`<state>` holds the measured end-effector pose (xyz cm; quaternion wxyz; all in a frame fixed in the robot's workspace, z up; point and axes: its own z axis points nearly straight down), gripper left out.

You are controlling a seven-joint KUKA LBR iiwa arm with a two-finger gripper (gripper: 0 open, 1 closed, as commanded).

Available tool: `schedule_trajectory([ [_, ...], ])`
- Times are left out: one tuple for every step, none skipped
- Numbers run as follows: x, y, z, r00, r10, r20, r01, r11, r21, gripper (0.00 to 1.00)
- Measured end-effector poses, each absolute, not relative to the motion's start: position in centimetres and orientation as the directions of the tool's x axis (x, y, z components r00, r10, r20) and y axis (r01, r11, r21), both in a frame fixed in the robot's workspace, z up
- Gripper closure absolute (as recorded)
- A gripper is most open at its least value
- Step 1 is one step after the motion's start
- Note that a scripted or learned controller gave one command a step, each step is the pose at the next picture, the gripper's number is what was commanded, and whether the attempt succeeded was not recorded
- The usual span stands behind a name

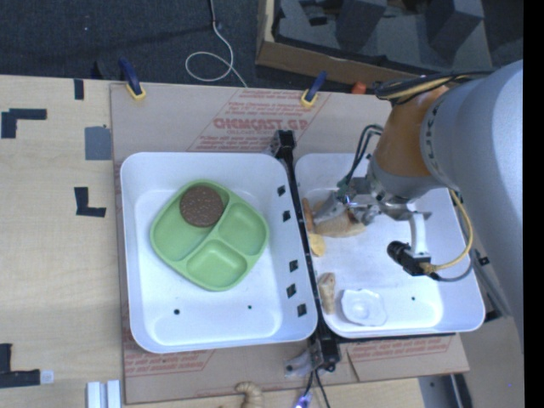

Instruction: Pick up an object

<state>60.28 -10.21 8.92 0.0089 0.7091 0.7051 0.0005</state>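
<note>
The hand point(347, 204) hangs low in the right bin point(442, 313), over a tan object point(333, 224) lying just beneath it; whether it is spread or pinching cannot be told. Below it lie a yellowish piece point(316, 245), another tan piece point(326, 291) and a white lid point(363, 306).

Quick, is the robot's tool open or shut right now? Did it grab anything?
Tool: cannot be told. It is low in the right bin, over a tan object.

Claw point(347, 204) low in the right bin point(459, 313) over a tan object point(333, 223); green plate point(210, 236) in the left bin point(144, 313)
</note>
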Motion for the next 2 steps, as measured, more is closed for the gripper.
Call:
schedule_trajectory([
  [60.6, -9.8, 9.9, 0.0, 1.0, -0.002, 1.0, 0.0, 0.012, 1.0],
  [58.2, -1.8, 18.9, -0.009, 1.0, 0.003, 1.0, 0.009, 0.003, 1.0],
])
